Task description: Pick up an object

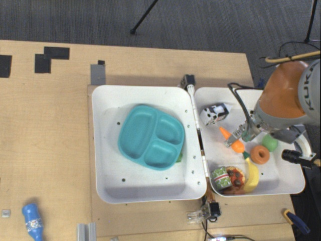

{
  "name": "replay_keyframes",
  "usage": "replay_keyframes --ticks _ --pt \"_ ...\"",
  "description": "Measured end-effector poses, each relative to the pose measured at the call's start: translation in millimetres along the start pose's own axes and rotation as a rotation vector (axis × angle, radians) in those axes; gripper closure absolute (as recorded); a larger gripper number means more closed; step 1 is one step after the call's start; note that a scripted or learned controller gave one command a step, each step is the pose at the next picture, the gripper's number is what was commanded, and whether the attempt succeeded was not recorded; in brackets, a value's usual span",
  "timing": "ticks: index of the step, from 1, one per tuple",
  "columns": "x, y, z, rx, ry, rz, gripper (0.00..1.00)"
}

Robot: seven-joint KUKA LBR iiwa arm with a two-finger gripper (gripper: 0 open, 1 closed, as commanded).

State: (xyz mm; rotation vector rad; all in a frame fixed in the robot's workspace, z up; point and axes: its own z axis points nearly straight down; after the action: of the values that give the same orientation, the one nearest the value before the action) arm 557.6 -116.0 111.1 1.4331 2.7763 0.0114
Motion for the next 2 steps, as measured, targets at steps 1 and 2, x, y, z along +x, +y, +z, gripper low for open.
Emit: replay_keyframes --ticks 1,2 --pt "-0.7 1.8 -10.8 -0.004 -0.003 0.000 1.00" --pt "-1.3 3.6 -21.6 -0.007 -0.005 0.000 1.00"
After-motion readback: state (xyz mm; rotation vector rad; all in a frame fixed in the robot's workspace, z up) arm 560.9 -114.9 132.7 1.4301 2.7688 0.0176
